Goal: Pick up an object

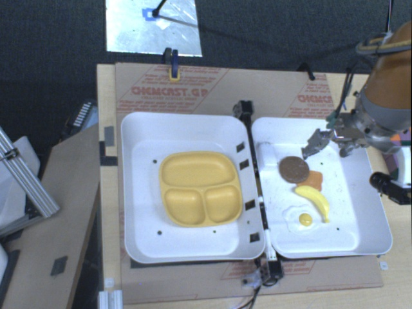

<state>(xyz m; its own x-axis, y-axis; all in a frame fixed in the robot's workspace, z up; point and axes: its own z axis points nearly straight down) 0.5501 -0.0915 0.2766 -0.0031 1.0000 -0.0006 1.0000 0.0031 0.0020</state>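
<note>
The grey metal pincer hangs over the right white bin, fingers spread, gripping nothing. Just below-left lies a round brown patty, touching an orange wedge.

Light was even and fairly bright — the shiny metal sheet glared; the picture was slightly soft throughout.

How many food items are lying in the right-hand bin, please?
4, clustered in the bin's middle: a brown patty, an orange piece touching it, a banana below, and a fried egg nearest the front.
</note>
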